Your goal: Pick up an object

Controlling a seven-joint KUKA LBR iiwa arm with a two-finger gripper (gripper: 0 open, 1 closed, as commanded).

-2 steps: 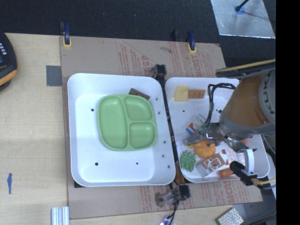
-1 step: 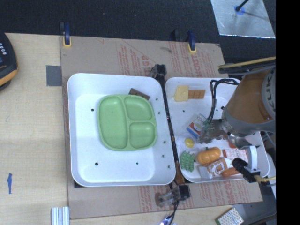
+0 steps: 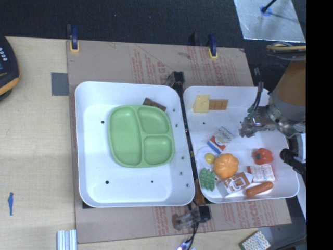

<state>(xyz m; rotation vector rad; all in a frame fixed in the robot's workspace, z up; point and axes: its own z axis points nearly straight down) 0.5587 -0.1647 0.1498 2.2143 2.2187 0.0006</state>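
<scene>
Scattered across the right bin (image 3: 193, 139), toward its 6 o'clock half: an orange round fruit (image 3: 226, 165) near the middle, with a small yellow piece (image 3: 209, 158) at its 10 o'clock and a green leafy toy (image 3: 207, 179) at its 8 o'clock. Touching the fruit at 5 o'clock, a brown-and-white box (image 3: 237, 183); just beside that, at 4 o'clock, a sausage (image 3: 258, 189) against the bin's near rim. At the fruit's 3 o'clock, well apart from it, a red tomato-like toy (image 3: 263, 155) with a white-and-red packet (image 3: 263, 172) just below. At the fruit's 12 o'clock, a small tilted carton (image 3: 221, 138). Up at the bin's 11 o'clock corner, a yellow block (image 3: 201, 103) touching a brown cracker (image 3: 218, 104).

Reaching in from 3 o'clock, the grey arm, with the gripper (image 3: 248, 128) over bare bin floor between carton and tomato toy, touching none of them as far as can be seen. Cannot tell whether spread or pressed together; nothing visibly pinched.

At 9 o'clock, touching rim to rim, the left bin (image 3: 88, 155), bearing a green divided plate (image 3: 140, 135) with a brown piece (image 3: 154, 104) peeking out at its 12 o'clock.

Beneath both bins, a printed cardboard sheet (image 3: 130, 61), pinned at 12 o'clock by two blue clamps (image 3: 74, 35). Under that, a pale wooden bench (image 3: 31, 155) with a grey tape patch (image 3: 60, 83). Beyond the bench at 12 o'clock, dark floor (image 3: 145, 7) and a silvery sheet (image 3: 268, 12) at 1 o'clock.
</scene>
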